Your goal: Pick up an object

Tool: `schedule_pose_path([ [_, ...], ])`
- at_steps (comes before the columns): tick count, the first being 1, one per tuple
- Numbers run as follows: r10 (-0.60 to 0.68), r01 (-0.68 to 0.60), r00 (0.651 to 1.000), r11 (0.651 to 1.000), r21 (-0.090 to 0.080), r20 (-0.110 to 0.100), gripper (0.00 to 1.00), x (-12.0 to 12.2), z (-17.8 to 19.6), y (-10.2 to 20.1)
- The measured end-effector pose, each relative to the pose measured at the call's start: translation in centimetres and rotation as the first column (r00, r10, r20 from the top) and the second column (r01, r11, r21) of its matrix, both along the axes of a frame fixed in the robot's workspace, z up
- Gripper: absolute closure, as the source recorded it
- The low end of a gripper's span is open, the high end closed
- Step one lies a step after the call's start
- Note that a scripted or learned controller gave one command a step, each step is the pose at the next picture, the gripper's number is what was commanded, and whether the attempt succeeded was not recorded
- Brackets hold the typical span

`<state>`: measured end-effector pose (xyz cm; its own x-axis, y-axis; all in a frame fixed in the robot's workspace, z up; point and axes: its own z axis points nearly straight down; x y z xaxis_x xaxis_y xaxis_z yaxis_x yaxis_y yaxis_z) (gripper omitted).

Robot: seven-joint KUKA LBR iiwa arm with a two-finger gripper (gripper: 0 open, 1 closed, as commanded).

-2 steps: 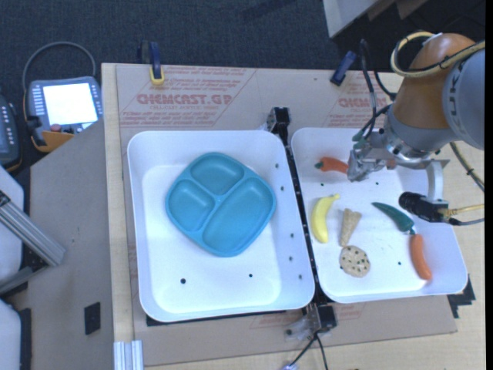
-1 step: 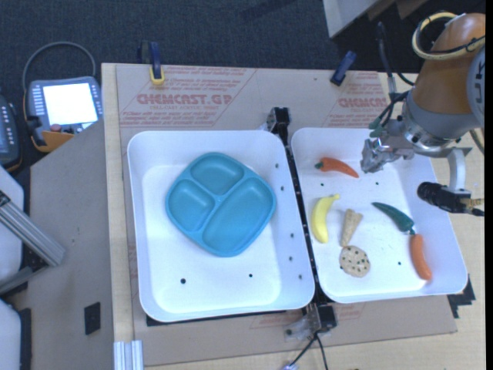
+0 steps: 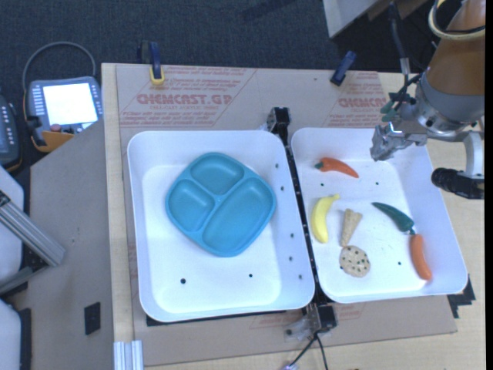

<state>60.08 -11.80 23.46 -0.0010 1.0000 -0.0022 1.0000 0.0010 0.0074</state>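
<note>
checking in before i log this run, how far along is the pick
Nothing looks picked yet: the banana, cookie and both carrots lie in the right bin. The gripper hangs above the bin's far edge, near the red pepper. Descent, grasp and lift remain.

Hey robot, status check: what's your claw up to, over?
Claw hovering over right bin's far edge, holding nothing. Nearest item: orange chili pepper, lying untouched. Nothing blocking it. Over.

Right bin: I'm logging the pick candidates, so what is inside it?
The right bin holds a small chili, banana, cone, cookie, green pepper and carrot. The gripper hides the bin's far corner, so anything beneath it cannot be seen.
</note>
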Motion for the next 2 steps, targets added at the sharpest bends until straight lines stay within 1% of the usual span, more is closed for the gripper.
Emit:
schedule_pose_path([
  [1,0.004,-0.004,1.0,1.0,0.005,-0.011,1.0,-1.7,-1.2,5.4],
  [2,0.006,-0.005,1.0,1.0,0.006,-0.011,1.0,-3.9,-0.4,11.0],
])
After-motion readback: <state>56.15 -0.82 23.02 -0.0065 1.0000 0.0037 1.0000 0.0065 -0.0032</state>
